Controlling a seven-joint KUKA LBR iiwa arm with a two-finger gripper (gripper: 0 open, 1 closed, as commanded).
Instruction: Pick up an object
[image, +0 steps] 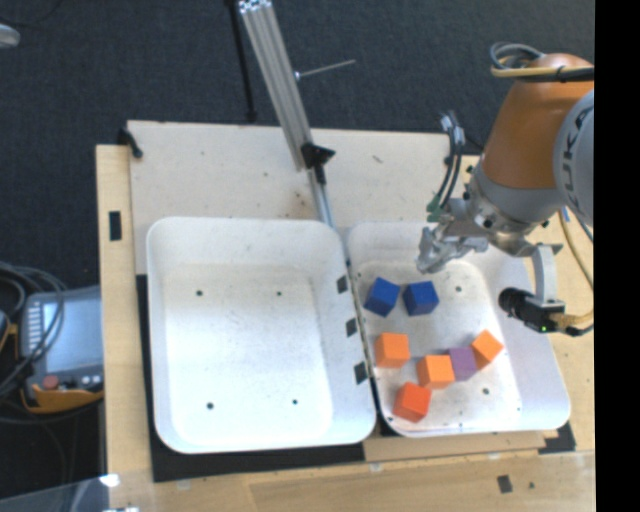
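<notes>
White, the left bin (250, 330) lay mid-frame; right of it the second bin (535, 395) held blue cubes (401, 297), orange cubes (414, 372) and a purple cube (463, 362). The pincer (432, 250) hovered above the blue pair, grip unclear.

The two shallow plastic bins, left (180, 330) and right (535, 400), are white with small dark specks and a few black dots. In the right one lie two blue foam cubes (382, 296) (420, 297), three orange cubes (392, 348) (436, 370) (487, 347), one red-orange cube (412, 401) and one purple cube (463, 362). The wooden counter (220, 165) is pale beige. The arm's band (530, 125) is orange, and the metal tool (432, 250) is grey. The floor carpet (100, 60) is dark grey.
</notes>
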